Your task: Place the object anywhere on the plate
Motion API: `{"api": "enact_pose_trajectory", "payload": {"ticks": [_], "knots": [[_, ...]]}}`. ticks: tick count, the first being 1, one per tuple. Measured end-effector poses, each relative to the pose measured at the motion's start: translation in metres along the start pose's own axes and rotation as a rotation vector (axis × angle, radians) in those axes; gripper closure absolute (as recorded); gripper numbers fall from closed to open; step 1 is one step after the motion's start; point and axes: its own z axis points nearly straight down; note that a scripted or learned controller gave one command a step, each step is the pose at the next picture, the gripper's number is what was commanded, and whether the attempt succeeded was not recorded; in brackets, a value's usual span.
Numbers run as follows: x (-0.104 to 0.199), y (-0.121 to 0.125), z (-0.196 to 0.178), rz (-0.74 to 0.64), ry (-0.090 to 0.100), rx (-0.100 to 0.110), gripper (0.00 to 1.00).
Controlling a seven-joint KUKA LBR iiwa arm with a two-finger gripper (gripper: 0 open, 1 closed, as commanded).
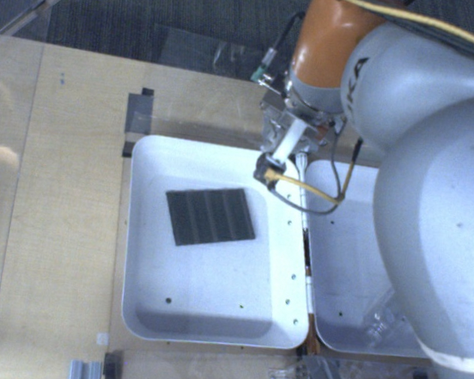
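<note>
The plate (210, 215) is a dark grey ribbed rectangle lying flat in the upper left part of the left bin (204, 310). My gripper (289, 137) hangs below the orange wrist band, over the far rim where the two bins meet, up and to the right of the plate and apart from it. I see nothing held beneath it. A faint, glassy-looking thing (378, 322) lies in the right bin (343, 242) at the edge of the arm, too unclear to name.
The big grey arm covers most of the right bin. The left bin's floor is bare white around the plate. Black clamps (142, 111) sit at the bin corners on the wooden bench.
</note>
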Motion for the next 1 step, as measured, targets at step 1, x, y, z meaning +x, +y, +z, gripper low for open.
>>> {"api": "enact_pose_trajectory", "payload": {"ticks": [1], "knots": [[0.0036, -0.0016, -0.0775, 0.395, 0.0, -0.002, 1.0]]}}
